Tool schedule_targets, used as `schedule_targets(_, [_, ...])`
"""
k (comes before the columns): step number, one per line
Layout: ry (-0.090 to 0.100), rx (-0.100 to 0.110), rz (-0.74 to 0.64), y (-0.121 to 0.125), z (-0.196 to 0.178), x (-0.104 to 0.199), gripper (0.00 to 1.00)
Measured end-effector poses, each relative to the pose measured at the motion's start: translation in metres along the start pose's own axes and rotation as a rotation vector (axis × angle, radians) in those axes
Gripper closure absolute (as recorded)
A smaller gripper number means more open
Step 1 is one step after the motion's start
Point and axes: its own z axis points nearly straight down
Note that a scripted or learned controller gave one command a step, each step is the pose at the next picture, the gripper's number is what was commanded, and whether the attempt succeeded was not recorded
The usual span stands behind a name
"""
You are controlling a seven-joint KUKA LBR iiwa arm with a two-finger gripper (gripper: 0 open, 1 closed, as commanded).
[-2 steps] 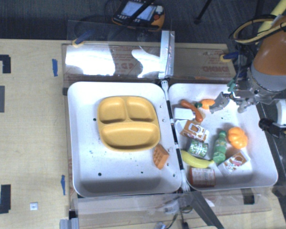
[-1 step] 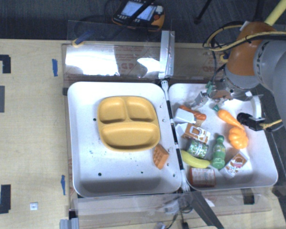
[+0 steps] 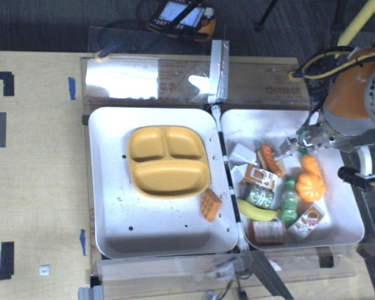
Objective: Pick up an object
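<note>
The right bin (image 3: 347,227) holds a heap of toy food: an orange pumpkin (image 3: 310,188), a small orange fruit (image 3: 309,165), a green bottle (image 3: 289,201), a banana (image 3: 257,212), a green can (image 3: 260,197), a small printed box (image 3: 260,177), a hot dog (image 3: 270,160), a brown can (image 3: 267,232) and a red and white carton (image 3: 307,220). My gripper (image 3: 298,144) hangs over the far right part of this bin, just up and left of the small orange fruit. Nothing shows between its tips.
In the left bin (image 3: 106,186) lies a yellow divided plate (image 3: 169,161), with a brown bread slice (image 3: 210,205) near the divider wall. A white packet (image 3: 240,154) sits at the right bin's left side. The grey arm with its orange band (image 3: 350,99) comes in from the right.
</note>
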Motion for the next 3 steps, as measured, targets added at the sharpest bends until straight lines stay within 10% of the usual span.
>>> schedule_targets(2, [0.003, -0.003, 0.132, -0.048, 0.002, 0.018, 0.0])
schedule_targets(3, [0.013, 0.0, 0.17, -0.116, 0.005, 0.001, 0.0])
